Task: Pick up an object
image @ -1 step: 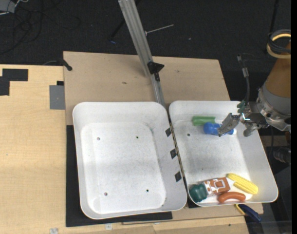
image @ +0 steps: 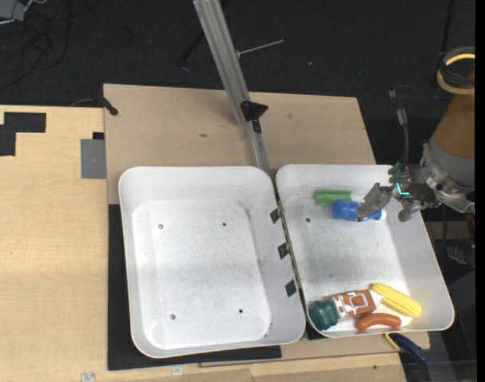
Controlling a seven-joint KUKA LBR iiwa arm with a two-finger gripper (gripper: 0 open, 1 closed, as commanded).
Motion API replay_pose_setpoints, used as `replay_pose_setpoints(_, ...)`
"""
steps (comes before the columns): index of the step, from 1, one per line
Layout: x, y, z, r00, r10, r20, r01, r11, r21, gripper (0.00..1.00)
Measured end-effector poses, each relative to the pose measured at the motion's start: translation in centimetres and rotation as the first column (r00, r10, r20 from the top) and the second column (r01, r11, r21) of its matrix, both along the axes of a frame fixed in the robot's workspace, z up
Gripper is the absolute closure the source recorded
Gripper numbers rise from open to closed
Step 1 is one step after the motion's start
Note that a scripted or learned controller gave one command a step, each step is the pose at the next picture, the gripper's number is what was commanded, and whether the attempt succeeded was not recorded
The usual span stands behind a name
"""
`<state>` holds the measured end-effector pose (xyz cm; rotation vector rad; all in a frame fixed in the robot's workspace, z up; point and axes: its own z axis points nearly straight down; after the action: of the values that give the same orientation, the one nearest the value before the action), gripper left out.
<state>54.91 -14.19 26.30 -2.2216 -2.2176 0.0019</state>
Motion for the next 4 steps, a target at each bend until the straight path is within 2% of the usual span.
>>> replay_pose_setpoints(1,-0.1,0.0,-4.3,1.000,0.001,-0.005,-0.001,1.000,0.001,0.00)
replay_pose_setpoints(2,0.4,0.7,-10.4,1.000,0.000,-0.006,0.000,1.000,0.001,0.00)
replay_pose_setpoints(3,-0.4,0.8,-16.7,1.000,0.000,-0.008,0.000,1.000,0.002,0.00)
replay_pose_setpoints(4,-0.3,0.6,-15.3,1.000,-0.007,-0.002,0.007,1.000,0.000,1.00)
